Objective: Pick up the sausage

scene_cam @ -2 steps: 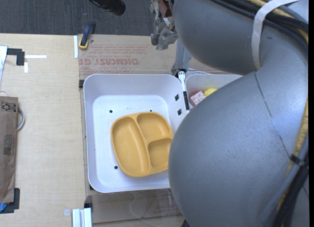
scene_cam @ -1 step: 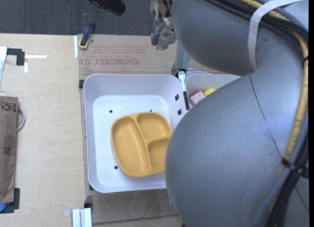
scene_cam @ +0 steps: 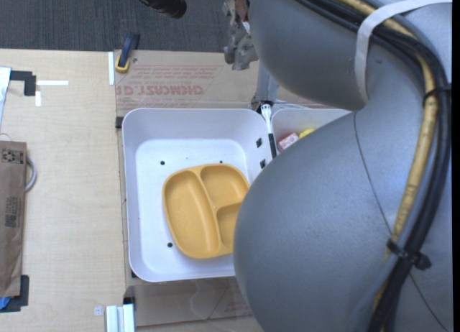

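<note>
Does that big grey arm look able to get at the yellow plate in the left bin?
Probably yes. The yellow plate lies uncovered in the left bin, with nothing stacked over it, and the arm looms across its right edge.

Single fixed camera above bench (scene_cam: 65,180), looking down at slant. Left white bin (scene_cam: 144,144) sits near frame centre, seen almost whole, yellow divided tray (scene_cam: 194,208) inside. Right bin (scene_cam: 316,116) barely seen, only far corner visible. Grey arm (scene_cam: 345,201) enters from right, very close to lens, blocking right half and lower right of frame. Top of frame reaches past bench to dark floor (scene_cam: 57,7). Cardboard sheet (scene_cam: 172,79) lies beyond bins.
</note>
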{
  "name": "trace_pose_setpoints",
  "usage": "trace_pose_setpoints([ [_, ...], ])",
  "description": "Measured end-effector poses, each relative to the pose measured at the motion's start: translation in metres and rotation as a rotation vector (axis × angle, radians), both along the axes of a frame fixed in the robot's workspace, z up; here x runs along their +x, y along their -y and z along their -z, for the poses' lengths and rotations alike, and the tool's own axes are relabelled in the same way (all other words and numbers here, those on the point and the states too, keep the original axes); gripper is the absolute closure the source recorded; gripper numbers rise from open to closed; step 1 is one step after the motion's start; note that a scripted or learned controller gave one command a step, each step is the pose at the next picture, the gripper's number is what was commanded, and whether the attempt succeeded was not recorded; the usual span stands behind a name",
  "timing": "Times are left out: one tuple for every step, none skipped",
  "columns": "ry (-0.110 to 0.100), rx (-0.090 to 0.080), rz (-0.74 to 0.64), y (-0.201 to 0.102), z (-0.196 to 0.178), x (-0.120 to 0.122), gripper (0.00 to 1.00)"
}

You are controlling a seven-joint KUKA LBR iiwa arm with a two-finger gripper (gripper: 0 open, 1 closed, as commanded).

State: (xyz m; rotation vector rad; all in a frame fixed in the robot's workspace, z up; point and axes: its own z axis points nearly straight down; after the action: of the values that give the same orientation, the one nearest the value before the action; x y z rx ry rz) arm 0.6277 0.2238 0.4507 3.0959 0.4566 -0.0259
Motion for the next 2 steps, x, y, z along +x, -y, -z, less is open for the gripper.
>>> trace_pose_setpoints([
  [-0.005, -0.004, 0.005, 0.0019, -0.0062, 0.0017, 1.00],
  [-0.010, -0.008, 0.009, 0.0032, -0.0124, 0.0032, 1.00],
])
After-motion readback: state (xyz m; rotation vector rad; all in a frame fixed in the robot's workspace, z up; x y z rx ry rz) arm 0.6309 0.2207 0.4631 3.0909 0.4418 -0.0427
